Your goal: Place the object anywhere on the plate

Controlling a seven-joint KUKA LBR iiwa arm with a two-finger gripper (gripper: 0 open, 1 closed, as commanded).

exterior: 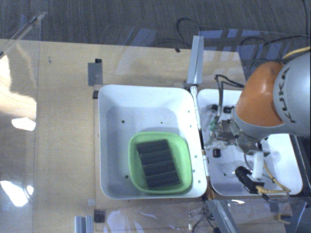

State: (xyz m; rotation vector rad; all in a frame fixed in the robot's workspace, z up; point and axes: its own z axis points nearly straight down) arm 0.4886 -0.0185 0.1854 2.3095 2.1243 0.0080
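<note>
A green, square plate (182, 152) with rounded corners lies in the front half of the left bin (116, 115). On it rests a dark ridged block (156, 163), a little askew and covering most of the plate's floor. My gripper (219, 133) hangs over the left part of the right bin (286, 154), to the right of the plate and across the wall between the bins. The orange wrist band and grey arm hide most of it from above. I see nothing clearly held in it.
The two bins sit side by side on a pale wooden bench, with a grey metal bar (196, 59) behind their joint. A small dark bit (216, 153) lies on the right bin's floor below the gripper. A small green speck (212, 126) shows by the dividing wall.
</note>
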